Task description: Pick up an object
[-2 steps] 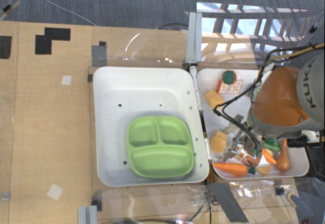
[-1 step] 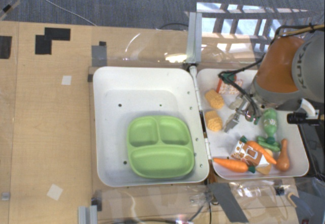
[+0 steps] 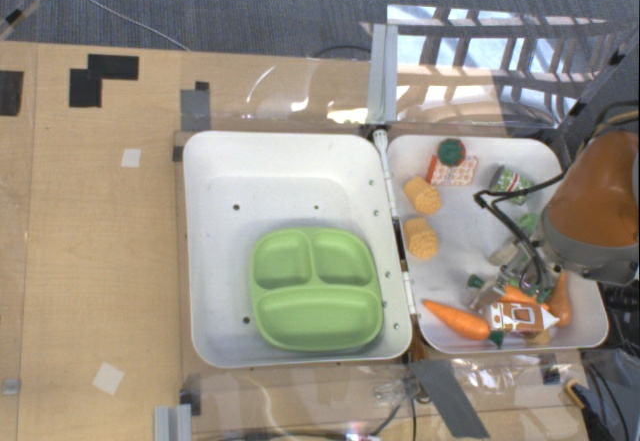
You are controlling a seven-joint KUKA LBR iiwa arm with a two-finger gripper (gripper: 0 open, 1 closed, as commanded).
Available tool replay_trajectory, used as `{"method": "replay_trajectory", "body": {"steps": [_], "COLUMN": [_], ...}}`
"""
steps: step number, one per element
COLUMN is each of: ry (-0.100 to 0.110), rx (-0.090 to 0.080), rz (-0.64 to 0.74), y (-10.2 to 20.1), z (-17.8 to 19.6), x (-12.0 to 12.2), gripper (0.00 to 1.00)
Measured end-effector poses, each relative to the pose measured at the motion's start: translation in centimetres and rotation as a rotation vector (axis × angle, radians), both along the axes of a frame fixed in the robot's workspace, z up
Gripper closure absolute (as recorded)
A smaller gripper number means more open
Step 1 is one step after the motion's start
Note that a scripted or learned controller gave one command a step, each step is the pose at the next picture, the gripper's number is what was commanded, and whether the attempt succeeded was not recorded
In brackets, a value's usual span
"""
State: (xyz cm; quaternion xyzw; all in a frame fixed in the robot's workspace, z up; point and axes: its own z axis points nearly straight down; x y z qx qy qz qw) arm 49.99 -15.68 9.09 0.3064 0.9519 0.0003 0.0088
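The right bin holds several small toy foods. A carrot lies at its front, beside an orange-and-white carton. Two yellow crinkled pieces sit along the bin's left wall. At the back are a red-and-white box, a dark green round item and a green-and-white pack. My gripper hangs low in the front right of this bin, just above and behind the carton. The wrist's orange band hides the bin's right side.
The left bin carries a green divided plate in its front half. An orange stick-like item lies by the right bin's front right corner. A metal frame stands behind the right bin.
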Motion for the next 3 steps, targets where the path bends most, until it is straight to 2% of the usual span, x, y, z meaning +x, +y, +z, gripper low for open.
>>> {"method": "replay_trajectory", "body": {"steps": [1,2,3], "ry": [-0.019,0.001,0.009], "rx": [-0.006,0.008,0.009], "rz": [0.008,-0.217,-0.339], "y": [0.0,6.6,11.6], "z": [1.4,14.5,17.4], "x": [0.6,4.3,6.1], "gripper": [1.00,1.00,1.00]}}
